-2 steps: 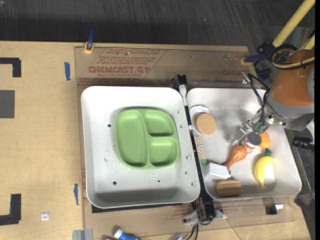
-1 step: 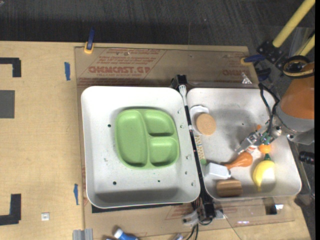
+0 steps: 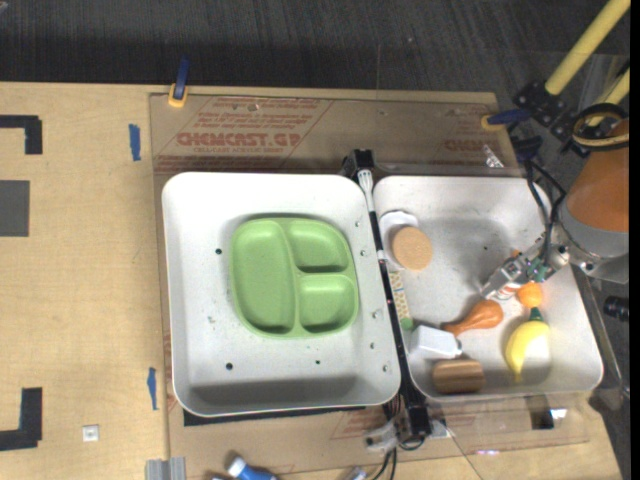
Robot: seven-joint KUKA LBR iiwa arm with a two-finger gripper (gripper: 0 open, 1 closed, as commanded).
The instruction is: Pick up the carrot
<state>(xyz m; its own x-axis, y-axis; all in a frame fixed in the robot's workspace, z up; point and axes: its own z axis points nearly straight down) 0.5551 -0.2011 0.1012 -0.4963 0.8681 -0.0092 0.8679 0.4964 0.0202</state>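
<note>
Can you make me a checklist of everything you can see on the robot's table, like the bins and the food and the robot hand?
Surface: wooden bench bearing two white bins, the left bin and the right bin, side by side.
Job's things: carrot lying in the right bin, orange, just below the gripper.
Clutter: green divided plate in the left bin; in the right bin a round tan disc, yellow lemon, brown block, white piece.
Grippers: gripper low in the right bin, above the carrot; nothing seen between its fingers.
Cables: dark cable running down to the wrist.
Surroundings: dark carpet, yellow pole, blue tape marks.
</note>
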